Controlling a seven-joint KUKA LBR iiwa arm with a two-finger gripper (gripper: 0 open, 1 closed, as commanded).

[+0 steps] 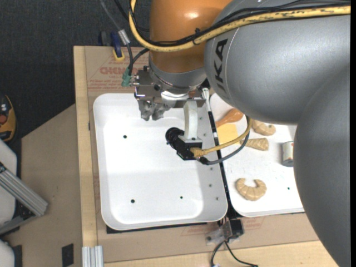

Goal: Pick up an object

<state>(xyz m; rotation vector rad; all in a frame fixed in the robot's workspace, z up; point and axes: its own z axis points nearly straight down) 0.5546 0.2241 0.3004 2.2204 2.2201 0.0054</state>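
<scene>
- a bench [83, 149] with a pale brown, cardboard-like top carries everything; red printing shows on it near the far edge.
- the left white bin [150, 199] lies flat on the bench, shallow, with rounded corners and a few small dark dots on its floor.
- the right white bin [261, 206] lies just beside it, the two rims touching along a dark seam; the arm covers much of it.
- a small black and grey clip-like part [228, 230] sits on the bench at the near edge, below the seam, with a wire trailing from it.
</scene>
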